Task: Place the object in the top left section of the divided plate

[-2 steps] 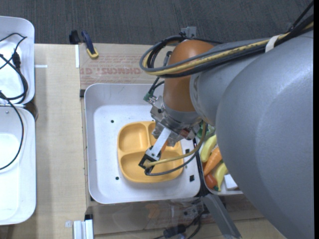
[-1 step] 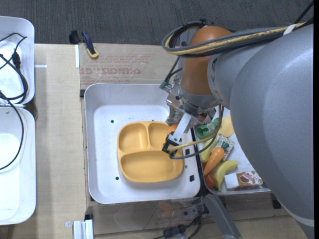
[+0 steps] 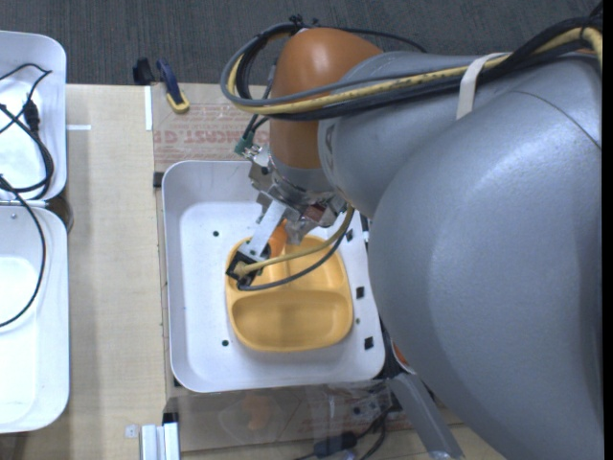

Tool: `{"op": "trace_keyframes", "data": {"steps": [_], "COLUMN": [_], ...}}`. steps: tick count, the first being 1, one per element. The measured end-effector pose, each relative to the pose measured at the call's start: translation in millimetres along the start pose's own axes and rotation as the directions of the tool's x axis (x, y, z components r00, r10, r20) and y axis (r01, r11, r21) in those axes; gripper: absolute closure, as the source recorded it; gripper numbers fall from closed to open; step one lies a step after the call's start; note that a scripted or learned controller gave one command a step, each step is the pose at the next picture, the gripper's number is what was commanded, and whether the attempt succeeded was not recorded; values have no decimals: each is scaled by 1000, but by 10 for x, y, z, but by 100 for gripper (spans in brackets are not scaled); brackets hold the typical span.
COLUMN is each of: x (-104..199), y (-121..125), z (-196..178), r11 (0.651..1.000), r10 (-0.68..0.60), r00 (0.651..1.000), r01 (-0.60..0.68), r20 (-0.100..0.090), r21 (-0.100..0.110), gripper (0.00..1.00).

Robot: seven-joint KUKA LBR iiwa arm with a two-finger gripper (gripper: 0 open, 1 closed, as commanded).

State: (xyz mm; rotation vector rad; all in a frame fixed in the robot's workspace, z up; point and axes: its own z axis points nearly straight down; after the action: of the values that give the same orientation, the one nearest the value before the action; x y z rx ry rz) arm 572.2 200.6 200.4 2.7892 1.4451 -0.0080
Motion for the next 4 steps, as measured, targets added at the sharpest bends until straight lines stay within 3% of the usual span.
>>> {"op": "trace_keyframes", "data": {"steps": [1, 2, 3, 4], "x": [-811, -189, -1322, -1656], "y": [-133, 14, 30, 9], "z": [-38, 594, 105, -476], "r11": [993, 999, 997, 999], "r10": [115, 49, 73, 39], "r00": [993, 999, 997, 999], "r01": [-115, -49, -73, -39], "r20": [1, 1, 0, -1], "r21": [1, 0, 1, 0], "gripper": [100, 100, 100, 100]}}
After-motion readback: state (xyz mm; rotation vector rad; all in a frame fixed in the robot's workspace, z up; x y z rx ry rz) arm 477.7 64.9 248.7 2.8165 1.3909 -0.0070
